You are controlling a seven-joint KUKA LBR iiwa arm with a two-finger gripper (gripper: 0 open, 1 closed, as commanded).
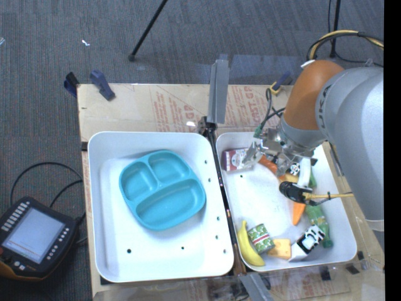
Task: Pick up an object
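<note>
My gripper hangs low over the back left part of the right bin. It is beside a small maroon carton and just above an orange carrot-like piece. I see nothing clearly held. Further forward lie another orange piece, a green item, a black-and-white toy, a yellow banana, a green-and-white block and a yellow wedge. The arm's wrist hides part of the bin's back right corner.
The left bin holds a blue divided plate. A grey post stands behind the wall between the bins. A handheld pendant lies on the floor at the left. The right bin's floor is bare at mid-left.
</note>
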